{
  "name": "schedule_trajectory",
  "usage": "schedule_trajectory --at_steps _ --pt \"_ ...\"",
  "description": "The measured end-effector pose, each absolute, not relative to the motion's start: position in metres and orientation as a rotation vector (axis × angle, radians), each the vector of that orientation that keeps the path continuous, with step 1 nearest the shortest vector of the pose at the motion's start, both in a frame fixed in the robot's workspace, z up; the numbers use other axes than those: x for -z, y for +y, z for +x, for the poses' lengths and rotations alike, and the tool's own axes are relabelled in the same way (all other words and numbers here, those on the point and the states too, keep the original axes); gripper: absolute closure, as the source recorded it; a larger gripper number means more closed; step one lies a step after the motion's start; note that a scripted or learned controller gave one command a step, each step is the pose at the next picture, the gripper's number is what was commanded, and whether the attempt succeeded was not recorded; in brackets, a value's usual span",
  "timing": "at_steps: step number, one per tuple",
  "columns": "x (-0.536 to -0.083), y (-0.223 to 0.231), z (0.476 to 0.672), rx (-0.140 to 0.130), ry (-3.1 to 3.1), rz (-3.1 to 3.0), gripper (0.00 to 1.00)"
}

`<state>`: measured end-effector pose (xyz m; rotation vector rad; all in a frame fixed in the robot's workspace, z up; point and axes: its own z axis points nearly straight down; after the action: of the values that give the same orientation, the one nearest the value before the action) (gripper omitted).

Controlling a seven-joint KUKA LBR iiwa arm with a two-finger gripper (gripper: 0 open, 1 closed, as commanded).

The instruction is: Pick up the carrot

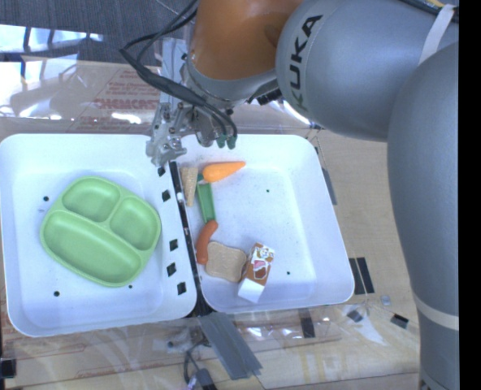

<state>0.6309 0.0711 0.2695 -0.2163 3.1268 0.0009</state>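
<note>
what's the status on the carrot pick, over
Hand above right bin's far-left corner, nothing in it. Carrot lies in bin, untouched. Green stick and cracker right beside it.

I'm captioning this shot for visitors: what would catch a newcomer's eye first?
The huge grey KUKA arm with its orange band fills the upper right, its hand hanging over the bins' far edge. Next comes the bright green divided plate in the left bin, then the orange carrot at the back of the right bin.
</note>
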Motion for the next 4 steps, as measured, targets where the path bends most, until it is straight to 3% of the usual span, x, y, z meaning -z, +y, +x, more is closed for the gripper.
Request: schedule_trajectory --at_steps 1,2,3,4 --pt "-0.279 0.072 0.631 0.001 3.125 -0.224 1.0" --pt "-0.212 0.114 0.632 0.0 3.146 -0.087 1.0" --pt "-0.228 0.177 0.618 -0.001 2.815 -1.385 1.0" --pt "-0.159 0.201 0.587 -0.002 2.651 -1.692 1.0"
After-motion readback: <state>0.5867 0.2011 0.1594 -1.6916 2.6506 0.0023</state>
